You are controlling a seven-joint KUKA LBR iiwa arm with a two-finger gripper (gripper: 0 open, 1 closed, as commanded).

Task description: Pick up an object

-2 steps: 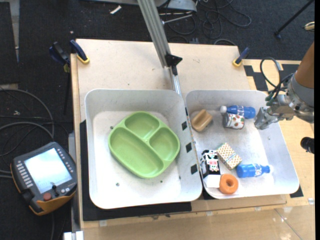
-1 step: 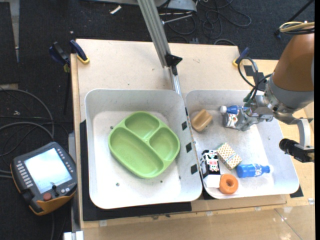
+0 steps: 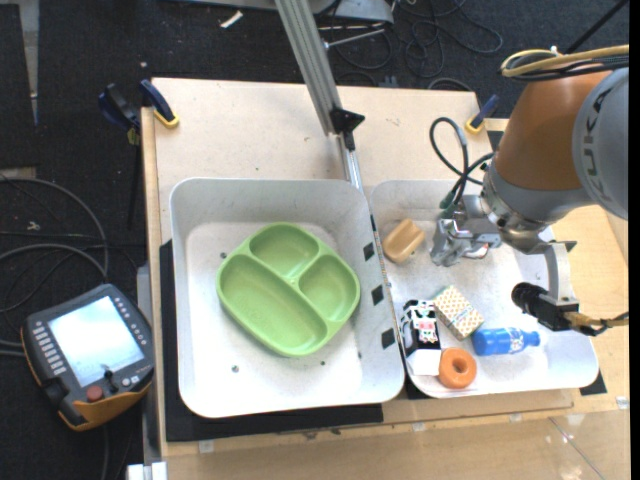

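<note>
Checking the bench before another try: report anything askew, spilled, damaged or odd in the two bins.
Nothing looks spilled or broken. The blue bottle lies on its side in the right bin, near the orange ring and the patterned box. The green divided plate sits skewed in the left bin. The hand hovers beside the tan block.

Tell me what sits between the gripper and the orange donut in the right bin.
In the camera view, a small patterned box lies between the gripper and the orange donut, on the right bin floor.
</note>
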